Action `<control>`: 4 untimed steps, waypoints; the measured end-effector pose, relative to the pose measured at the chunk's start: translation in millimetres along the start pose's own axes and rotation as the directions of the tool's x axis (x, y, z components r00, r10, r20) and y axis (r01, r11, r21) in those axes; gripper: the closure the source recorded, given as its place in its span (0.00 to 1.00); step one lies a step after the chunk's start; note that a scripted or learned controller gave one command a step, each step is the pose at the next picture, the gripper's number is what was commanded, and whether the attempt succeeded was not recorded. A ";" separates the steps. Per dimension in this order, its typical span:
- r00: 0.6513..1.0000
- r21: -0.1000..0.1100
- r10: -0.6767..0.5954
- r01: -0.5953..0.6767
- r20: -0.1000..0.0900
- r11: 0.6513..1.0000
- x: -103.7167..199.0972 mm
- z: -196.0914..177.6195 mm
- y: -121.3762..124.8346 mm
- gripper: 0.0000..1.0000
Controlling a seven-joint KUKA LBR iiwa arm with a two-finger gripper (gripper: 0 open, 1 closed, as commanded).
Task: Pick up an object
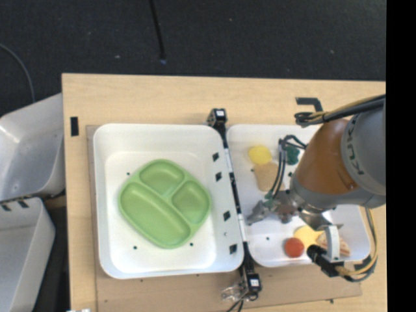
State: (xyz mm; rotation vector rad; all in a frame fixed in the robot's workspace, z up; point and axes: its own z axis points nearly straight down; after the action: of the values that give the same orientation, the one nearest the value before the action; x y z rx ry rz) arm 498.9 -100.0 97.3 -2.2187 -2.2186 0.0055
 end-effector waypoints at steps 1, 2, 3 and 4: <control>1.000 -0.006 0.007 -0.007 0.001 1.000 -0.8 -13.1 1.8 1.00; 1.000 -0.012 -0.003 0.003 0.002 1.000 -2.4 -76.8 4.4 1.00; 1.000 -0.011 -0.003 0.003 0.002 1.000 -1.6 -119.6 6.9 1.00; 1.000 -0.012 -0.003 0.003 0.002 1.000 -2.6 -169.4 8.8 1.00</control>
State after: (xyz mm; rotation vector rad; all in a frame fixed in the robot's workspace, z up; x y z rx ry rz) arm 508.6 -102.6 266.6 -2.2221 -2.2296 -0.0052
